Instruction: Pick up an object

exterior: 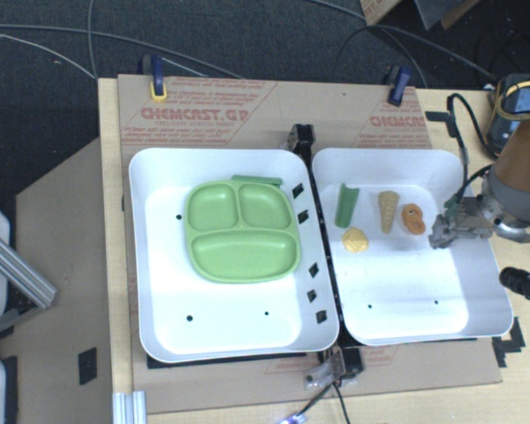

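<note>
The right bin (424, 312) holds several small items near its far half: a green stick-shaped piece (347, 206), a tan cone (388, 210), an orange-brown lump (413, 220) and a yellow lump (355, 240). My gripper (443, 230) hangs low at the bin's right side, just right of the orange-brown lump. Nothing shows between its tips.
The left bin (172, 303) holds a green divided plate (242, 232) with a flat green piece (258, 181) behind it. Black clips (311, 263) join the bins along the middle wall. Blue clamps (158, 74) pin the cardboard-covered bench at the back.
</note>
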Motion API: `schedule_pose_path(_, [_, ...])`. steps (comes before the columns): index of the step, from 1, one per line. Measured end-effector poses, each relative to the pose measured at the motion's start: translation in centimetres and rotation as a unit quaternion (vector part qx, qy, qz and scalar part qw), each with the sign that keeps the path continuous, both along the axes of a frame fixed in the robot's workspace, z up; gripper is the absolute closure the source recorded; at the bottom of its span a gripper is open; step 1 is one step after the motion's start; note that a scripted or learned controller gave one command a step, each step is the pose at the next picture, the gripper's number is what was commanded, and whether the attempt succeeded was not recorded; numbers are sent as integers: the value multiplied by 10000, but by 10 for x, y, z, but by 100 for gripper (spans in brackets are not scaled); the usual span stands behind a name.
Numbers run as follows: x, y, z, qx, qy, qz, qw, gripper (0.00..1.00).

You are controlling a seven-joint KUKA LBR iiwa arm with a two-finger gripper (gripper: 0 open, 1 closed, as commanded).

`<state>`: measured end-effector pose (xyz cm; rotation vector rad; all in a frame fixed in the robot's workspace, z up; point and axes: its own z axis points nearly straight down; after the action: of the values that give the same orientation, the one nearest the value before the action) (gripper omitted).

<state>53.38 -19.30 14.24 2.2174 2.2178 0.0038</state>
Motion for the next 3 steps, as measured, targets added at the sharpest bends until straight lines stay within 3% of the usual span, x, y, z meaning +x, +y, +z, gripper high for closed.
schedule_pose_path(2, [0, 10, 93, 1, -4, 7, 10000, 100])
schedule_pose_path(3, [19, 72, 91, 22, 17, 38, 10000, 100])
